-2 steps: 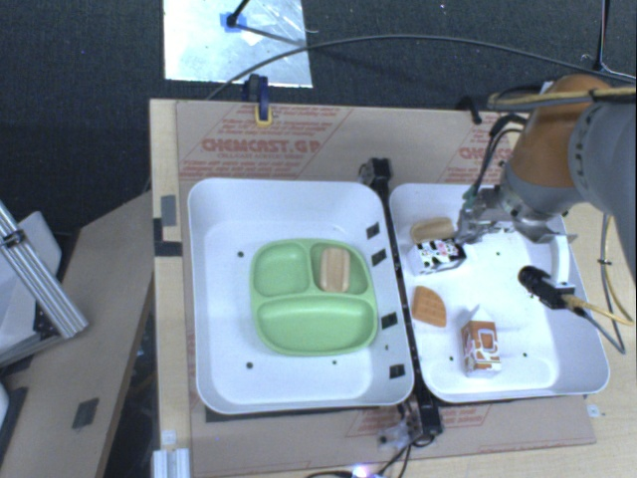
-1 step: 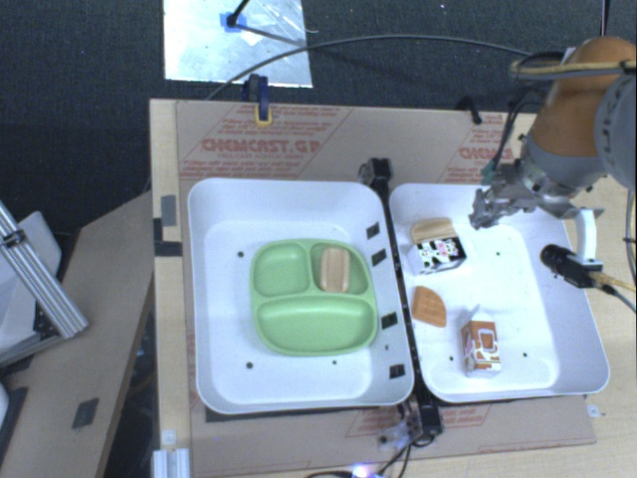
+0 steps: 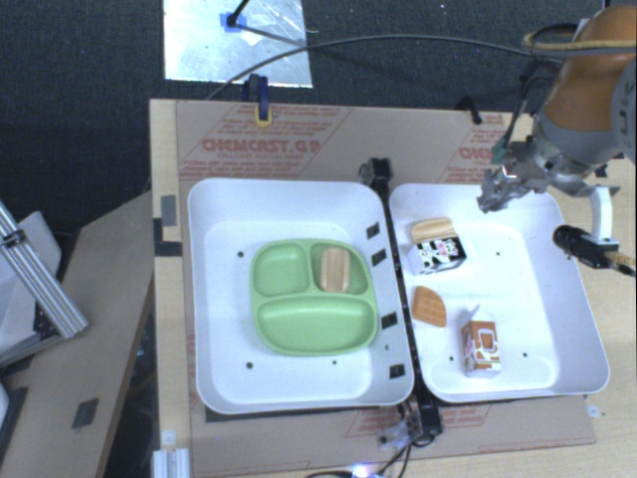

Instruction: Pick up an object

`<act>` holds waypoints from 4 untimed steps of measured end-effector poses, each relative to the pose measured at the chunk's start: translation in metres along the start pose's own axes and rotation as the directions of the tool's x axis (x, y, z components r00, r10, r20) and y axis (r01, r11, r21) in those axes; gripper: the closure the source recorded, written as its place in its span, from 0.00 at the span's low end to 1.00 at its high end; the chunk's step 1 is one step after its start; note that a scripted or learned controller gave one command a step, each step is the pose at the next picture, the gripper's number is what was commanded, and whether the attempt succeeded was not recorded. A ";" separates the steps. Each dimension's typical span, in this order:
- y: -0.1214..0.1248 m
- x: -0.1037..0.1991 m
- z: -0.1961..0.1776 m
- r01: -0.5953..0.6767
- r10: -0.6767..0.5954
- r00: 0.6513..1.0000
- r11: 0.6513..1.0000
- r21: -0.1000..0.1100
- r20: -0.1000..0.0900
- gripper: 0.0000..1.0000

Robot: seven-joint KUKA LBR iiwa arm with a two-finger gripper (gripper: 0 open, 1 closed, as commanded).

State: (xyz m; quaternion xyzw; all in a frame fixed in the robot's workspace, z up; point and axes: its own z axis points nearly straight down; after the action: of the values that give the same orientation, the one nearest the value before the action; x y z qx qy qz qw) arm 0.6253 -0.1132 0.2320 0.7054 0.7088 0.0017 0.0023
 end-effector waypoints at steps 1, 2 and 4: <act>0.002 0.000 -0.054 0.001 -0.001 1.000 1.000 -0.001 0.001 1.00; -0.007 0.054 -0.055 0.004 -0.004 1.000 1.000 0.004 -0.002 1.00; -0.019 0.157 -0.031 0.004 -0.004 1.000 1.000 0.005 -0.002 1.00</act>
State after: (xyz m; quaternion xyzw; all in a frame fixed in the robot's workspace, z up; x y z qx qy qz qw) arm 0.6059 0.0439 0.2624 0.7040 0.7102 0.0006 -0.0002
